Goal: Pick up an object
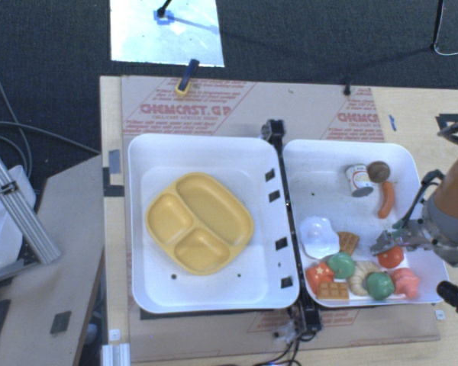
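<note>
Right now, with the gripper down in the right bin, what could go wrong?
1. Clutter: the gripper sits by a red ball, with the green ball and pink toy packed close; it may nudge them or grab two.
2. It works near the bin wall, so a collision seems possible.

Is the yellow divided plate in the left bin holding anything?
Empty. The yellow plate lies flat in the left bin, all three compartments showing bare.
</note>
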Controlling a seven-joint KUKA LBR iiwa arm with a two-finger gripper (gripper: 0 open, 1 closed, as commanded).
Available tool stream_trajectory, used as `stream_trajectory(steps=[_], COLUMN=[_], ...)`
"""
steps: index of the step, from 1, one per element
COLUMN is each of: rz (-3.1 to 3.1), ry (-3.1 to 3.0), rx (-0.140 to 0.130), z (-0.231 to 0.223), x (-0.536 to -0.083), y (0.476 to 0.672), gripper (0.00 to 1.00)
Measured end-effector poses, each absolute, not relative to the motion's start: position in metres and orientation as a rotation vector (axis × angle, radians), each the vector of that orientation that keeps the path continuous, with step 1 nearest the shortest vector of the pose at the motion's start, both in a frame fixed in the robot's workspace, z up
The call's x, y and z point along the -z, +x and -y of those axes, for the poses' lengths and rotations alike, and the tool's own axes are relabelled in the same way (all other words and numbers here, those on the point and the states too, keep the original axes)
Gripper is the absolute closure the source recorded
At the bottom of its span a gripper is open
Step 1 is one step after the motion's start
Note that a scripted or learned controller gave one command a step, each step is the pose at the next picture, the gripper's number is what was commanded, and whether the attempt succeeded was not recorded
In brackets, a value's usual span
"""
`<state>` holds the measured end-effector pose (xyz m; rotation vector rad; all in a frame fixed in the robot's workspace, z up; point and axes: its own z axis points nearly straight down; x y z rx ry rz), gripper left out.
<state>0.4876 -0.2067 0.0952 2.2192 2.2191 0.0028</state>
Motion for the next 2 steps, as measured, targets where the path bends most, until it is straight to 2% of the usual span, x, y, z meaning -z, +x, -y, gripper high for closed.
stream_trajectory(steps=[1, 2], rz=[-2.227, -2.231], ry=[2.202, 2.204], rx=[-0.013, -0.012], z=[0.154, 0.095], x=[-0.186, -0.23], y=[0.526, 0.573], gripper=[1.0, 1.0])
